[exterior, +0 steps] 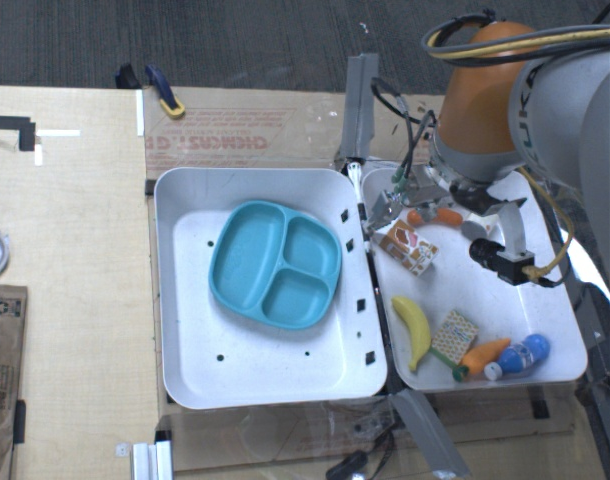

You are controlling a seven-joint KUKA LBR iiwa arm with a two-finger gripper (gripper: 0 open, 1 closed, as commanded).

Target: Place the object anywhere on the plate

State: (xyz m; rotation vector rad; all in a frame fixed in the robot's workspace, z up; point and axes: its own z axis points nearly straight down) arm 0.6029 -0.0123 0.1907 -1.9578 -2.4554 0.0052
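Note:
A blue plate (275, 264) with three compartments lies in the left white bin (185, 368), and nothing rests on it. My gripper (390, 208) hangs low over the far left corner of the right white bin (555, 308), just right of the wall between the bins. Directly below it in the view lies a small red and white snack packet (410, 249). An orange carrot-like piece (437, 216) lies just right of the gripper, partly under the wrist. The arm hides the gripper's underside.
Along the right bin's front lie a yellow banana (414, 331), a small patterned box (453, 337), an orange carrot (484, 354) and a blue bottle (519, 356). The grey and orange arm (495, 78) covers that bin's far right side. Cables hang by the wrist.

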